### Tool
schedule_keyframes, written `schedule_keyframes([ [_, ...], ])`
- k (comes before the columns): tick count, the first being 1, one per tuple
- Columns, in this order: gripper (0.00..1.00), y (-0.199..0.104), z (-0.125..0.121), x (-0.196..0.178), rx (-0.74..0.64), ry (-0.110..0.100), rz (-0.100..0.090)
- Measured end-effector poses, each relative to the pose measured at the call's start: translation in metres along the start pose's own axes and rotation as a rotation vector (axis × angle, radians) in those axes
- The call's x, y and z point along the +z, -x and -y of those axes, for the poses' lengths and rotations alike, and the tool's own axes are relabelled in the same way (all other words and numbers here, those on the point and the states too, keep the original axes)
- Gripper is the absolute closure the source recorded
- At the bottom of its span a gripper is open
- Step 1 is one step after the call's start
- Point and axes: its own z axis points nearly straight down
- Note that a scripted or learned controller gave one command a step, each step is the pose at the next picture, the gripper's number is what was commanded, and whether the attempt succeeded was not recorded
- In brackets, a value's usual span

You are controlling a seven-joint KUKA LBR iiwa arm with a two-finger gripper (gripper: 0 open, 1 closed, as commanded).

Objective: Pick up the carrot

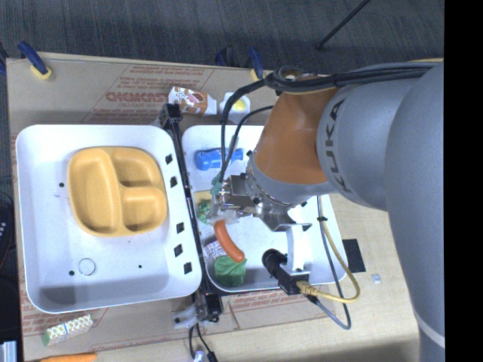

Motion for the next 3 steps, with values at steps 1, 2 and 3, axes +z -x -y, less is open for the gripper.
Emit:
schedule_keyframes([
  [1,1.00,0.026,-0.002,-0.055,0.174,0.002,-0.001],
  [2,1.00,0.018,-0.001,-0.042,0.176,0.001,-0.001],
  [3,1.00,-0.030,0.003,-0.012,-0.105,-0.001,0.000],
])
